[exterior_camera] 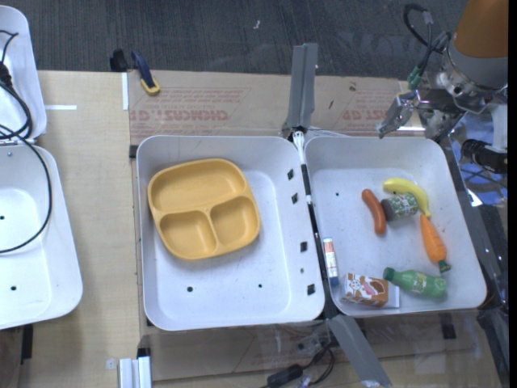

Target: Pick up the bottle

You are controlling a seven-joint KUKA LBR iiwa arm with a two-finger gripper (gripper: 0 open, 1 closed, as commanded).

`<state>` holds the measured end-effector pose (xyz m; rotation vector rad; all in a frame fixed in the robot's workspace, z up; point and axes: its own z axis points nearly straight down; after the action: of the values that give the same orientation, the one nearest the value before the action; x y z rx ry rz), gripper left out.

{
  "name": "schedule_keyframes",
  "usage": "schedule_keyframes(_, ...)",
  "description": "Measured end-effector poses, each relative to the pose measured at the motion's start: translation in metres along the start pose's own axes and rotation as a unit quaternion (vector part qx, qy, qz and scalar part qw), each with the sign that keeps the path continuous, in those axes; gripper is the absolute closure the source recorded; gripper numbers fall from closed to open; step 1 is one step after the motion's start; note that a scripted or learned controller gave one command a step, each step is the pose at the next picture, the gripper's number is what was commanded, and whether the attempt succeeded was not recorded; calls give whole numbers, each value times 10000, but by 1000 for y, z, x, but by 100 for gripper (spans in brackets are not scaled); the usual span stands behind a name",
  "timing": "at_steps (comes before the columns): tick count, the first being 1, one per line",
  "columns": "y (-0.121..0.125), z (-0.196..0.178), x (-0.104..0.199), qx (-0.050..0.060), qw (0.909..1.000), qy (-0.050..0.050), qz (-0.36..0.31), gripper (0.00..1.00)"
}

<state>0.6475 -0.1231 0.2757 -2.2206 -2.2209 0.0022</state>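
Observation:
The green bottle [417, 284] lies on its side near the front right corner of the right bin [347, 168], cap pointing left. My gripper [418, 120] hangs above the bin's back right edge, far behind the bottle. Its fingers are spread open with nothing between them.
Near the bottle are a small juice carton [367, 290] on its left and a carrot [433, 239] just behind it. Farther back lie a banana [406, 191], a small can [401, 207] and a sausage [374, 210]. A tube [329, 259] rests by the left wall. The left bin holds a yellow divided plate [203, 207].

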Motion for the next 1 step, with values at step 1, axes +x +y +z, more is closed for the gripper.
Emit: schedule_keyframes(1,-134,71,-24,10,9987,1,516,0)
